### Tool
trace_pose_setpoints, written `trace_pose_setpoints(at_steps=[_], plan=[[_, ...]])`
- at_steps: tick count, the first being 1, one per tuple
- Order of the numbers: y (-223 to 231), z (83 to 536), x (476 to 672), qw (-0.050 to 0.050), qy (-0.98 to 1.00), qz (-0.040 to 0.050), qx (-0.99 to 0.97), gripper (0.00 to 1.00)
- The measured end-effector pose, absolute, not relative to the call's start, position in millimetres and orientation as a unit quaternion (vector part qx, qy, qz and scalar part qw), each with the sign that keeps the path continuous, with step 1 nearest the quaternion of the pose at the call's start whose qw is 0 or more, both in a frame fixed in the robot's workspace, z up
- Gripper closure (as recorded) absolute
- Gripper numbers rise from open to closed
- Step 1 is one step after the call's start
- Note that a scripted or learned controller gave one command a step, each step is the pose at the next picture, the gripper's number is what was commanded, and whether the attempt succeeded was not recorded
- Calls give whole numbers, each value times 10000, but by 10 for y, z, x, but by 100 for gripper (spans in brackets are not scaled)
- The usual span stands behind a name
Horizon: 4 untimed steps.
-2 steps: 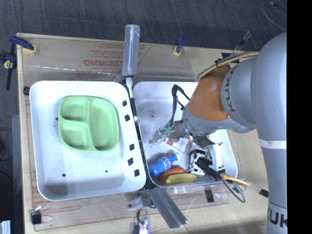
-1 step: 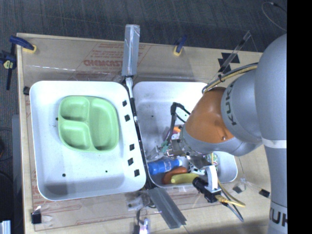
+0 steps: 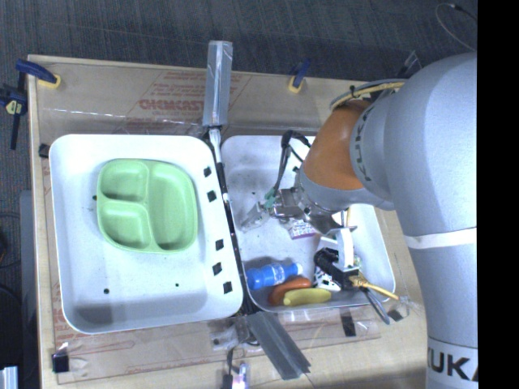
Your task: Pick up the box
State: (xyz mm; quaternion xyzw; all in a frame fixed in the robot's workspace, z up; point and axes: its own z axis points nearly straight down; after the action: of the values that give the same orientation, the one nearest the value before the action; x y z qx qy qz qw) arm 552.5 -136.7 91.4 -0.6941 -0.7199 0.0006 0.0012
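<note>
The hand [image 3: 272,205] hangs low in the right bin [image 3: 243,168], perhaps touching the box [image 3: 302,230]

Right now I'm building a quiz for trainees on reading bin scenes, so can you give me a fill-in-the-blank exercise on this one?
1. The green divided plate lies in the ____ bin.
2. The plate has ____ compartments.
3. The blue bottle lies in the same bin as the ____ banana.
4. The arm's band above the wrist is ____.

Missing words: left; three; yellow; orange
</note>
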Motion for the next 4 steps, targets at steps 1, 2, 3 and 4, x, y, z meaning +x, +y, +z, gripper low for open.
trace_pose_setpoints(at_steps=[1,2,3,4], plan=[[-1363,1011,5525,22,-7213,12,-6926,100],[-1363,1011,5525,22,-7213,12,-6926,0],[-1633,919,5392,19,-6887,9,-7251,0],[-1772,920,6103,10,-6874,4,-7263,0]])
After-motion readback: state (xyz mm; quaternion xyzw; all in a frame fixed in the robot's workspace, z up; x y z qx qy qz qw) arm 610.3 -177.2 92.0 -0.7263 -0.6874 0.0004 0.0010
